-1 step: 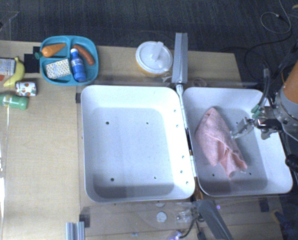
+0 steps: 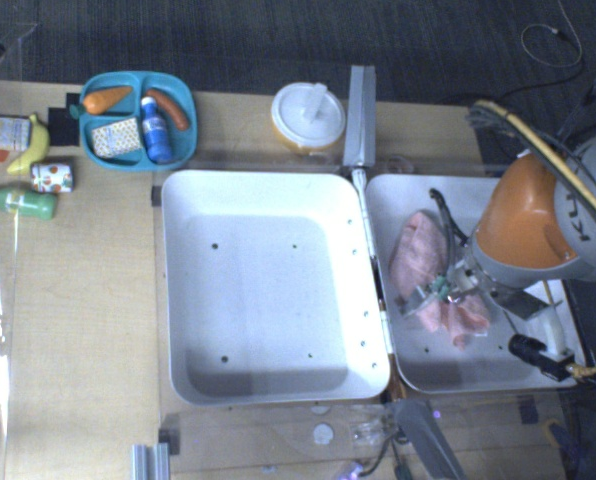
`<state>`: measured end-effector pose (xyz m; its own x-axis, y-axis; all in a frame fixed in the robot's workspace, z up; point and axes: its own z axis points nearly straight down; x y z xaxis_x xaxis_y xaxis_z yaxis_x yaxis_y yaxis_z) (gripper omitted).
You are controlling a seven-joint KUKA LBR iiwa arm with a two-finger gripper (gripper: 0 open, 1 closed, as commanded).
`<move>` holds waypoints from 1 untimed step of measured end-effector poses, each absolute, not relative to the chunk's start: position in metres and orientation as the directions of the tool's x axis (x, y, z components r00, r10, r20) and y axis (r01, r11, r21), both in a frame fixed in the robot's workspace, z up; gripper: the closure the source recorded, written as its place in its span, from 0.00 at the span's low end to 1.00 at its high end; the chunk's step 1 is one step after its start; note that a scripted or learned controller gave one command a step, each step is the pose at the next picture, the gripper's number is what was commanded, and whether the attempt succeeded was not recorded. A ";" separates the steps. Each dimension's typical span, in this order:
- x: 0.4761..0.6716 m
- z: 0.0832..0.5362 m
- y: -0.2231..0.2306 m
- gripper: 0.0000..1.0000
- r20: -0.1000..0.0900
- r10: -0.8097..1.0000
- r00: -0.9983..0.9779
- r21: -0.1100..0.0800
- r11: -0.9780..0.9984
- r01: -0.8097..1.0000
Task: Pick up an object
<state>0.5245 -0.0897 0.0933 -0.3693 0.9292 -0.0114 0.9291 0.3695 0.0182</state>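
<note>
One pink, soft-looking object lies in the right bin, near its left wall.
It looks light and floppy; pinch a bunched fold. Gripper sits at its lower end; finger state unclear.

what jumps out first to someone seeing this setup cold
The arm's orange band dominates the right side, hanging over the right bin, where the gripper sits low among pink soft-looking objects. Beside it, the left bin is a broad white expanse. At upper left on the bench, a blue divided tray of colourful toy food draws the eye, with a white lidded cup behind the bins.
</note>
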 end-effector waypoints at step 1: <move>0.529 0.106 -0.091 1.00 -0.023 0.929 -0.369 0.030 0.369 0.929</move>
